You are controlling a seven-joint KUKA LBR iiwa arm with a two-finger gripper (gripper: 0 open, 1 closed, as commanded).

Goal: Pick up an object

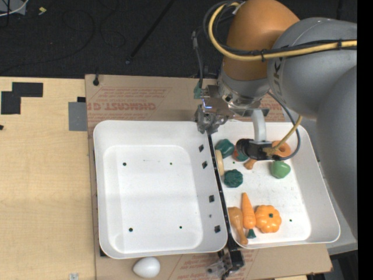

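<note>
Grey end effector (208,123) at right bin (315,226) rim, near toys.

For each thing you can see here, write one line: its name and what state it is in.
hand: over the right bin's far left corner
carrot: lying flat beside pumpkin
pumpkin: upright in right bin
white egg: on the bench, outside the bins
left bin: level

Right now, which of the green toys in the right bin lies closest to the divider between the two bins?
The light green piece, at the top beside the divider. The dark green one sits farther in, and the bright green one lies farthest right.
</note>
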